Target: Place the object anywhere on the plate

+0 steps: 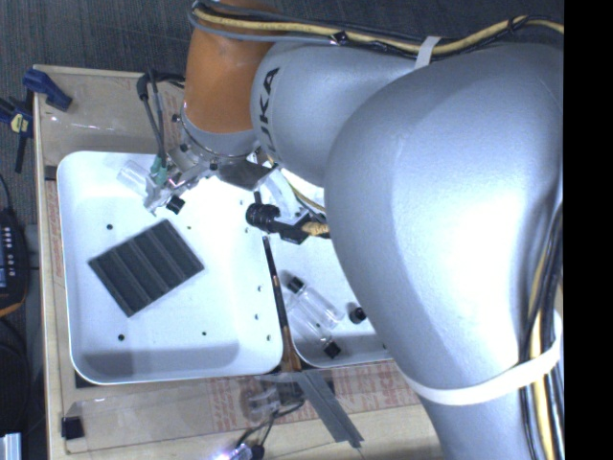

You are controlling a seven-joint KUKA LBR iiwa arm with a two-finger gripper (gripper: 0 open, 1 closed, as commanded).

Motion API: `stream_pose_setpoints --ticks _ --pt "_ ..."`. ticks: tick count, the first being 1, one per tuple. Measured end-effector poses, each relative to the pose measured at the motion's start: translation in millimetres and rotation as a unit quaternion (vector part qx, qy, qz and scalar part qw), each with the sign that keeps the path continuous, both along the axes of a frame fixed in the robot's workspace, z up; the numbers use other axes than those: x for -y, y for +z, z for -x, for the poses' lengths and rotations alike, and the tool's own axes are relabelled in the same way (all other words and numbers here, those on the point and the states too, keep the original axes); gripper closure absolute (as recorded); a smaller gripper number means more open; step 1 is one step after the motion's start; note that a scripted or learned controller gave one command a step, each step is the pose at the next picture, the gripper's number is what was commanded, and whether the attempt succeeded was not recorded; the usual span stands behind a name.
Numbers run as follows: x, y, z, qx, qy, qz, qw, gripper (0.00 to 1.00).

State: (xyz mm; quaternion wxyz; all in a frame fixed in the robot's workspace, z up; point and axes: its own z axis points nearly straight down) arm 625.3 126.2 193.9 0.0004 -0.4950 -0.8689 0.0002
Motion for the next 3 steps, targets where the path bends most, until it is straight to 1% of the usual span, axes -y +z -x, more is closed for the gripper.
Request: stream_pose_setpoints --ticks 1,2,3 --pt "-72.7 -51.0 -10.2 0.0 -0.003 0.0006 1.0 1.0" --pt "-78.3 -96.8 -31.7 0.001 -0.024 -0.0001 0.9997 1.0" --pt "-74.4 -99.1 -32.1 0.001 -0.026 0.0021 0.9997 0.0"
